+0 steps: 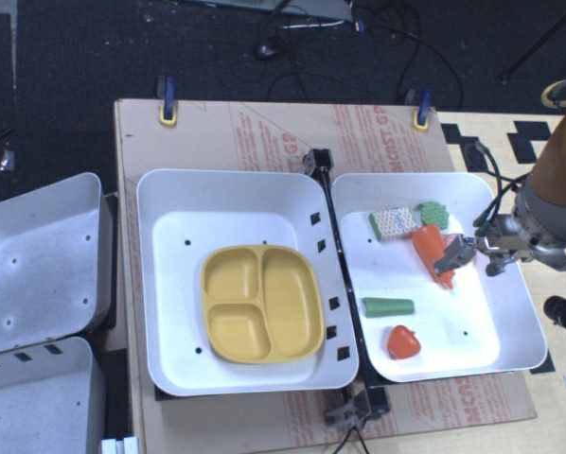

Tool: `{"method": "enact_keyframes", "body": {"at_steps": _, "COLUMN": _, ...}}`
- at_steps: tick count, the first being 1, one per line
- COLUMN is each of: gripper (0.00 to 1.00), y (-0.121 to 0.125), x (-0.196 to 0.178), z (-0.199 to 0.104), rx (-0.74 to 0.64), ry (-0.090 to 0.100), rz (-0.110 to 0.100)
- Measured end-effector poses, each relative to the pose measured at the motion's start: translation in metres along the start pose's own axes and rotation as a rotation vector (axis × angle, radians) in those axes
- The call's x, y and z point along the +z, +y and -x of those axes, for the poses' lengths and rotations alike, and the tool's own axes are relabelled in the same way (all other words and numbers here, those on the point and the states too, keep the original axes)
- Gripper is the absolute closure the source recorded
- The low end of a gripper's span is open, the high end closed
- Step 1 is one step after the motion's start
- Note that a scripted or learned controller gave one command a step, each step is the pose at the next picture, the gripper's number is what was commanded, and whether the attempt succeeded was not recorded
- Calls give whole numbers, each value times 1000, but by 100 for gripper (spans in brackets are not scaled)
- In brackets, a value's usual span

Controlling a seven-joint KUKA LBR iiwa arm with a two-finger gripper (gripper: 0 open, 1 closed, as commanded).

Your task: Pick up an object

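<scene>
Orange carrot (429, 245) beside gripper (456, 259)

Even overhead light, soft shadows, mild glare on white bins (236, 192), slightly grainy

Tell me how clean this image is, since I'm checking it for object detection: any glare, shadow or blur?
In the camera view, lighting is even and the bin walls look bright but not blown out; the yellow tray and green piece cast only faint shadows; the gripper by the orange object looks slightly soft; the floor is dark.
</scene>
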State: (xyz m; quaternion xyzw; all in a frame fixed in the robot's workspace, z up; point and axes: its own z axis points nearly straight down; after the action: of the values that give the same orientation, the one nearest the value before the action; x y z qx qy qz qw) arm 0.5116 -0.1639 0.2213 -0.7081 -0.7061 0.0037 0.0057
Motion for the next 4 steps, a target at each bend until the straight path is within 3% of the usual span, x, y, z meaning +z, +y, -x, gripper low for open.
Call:
{"method": "enact_keyframes", "body": {"at_steps": 1, "gripper": 0, "y": 3, "x": -7, "z": -1, "rx": -4, "ry": -2, "rz": 12}}
{"method": "enact_keyframes", "body": {"at_steps": 3, "gripper": 0, "y": 5, "x": 118, "z": -3, "rx": -1, "ry": -1, "rz": 7}}
{"method": "enact_keyframes", "body": {"at_steps": 4, "gripper": 0, "y": 6, "x": 129, "z": -3, "rx": -2, "ry": -3, "rz": 14}}
